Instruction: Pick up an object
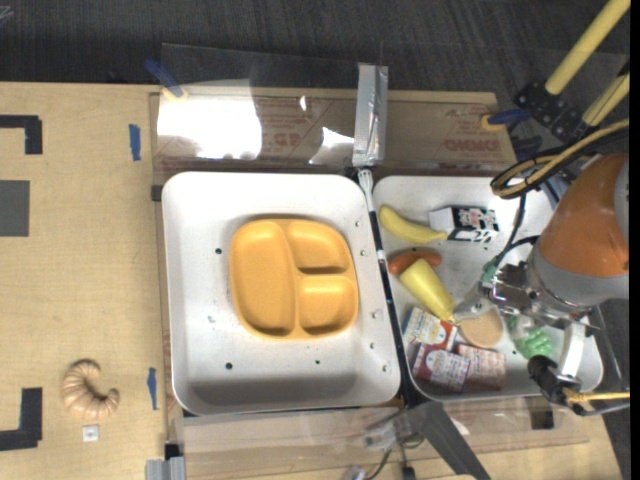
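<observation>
Whether the claw (497, 298) is open cannot be told; crowded beside the yellow bottle (428, 288), the round tan object (481, 329) may be missed.

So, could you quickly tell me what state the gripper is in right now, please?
Gripper: low in the right bin among the items; open or shut cannot be told from this view.

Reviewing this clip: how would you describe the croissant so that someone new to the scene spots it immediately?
Start at the left bin, the one holding the yellow tray. Go left off the bin onto the bare wooden bench, toward the near left corner. The croissant lies there alone, a curled, ridged tan shape, beside a small white tag.
</observation>
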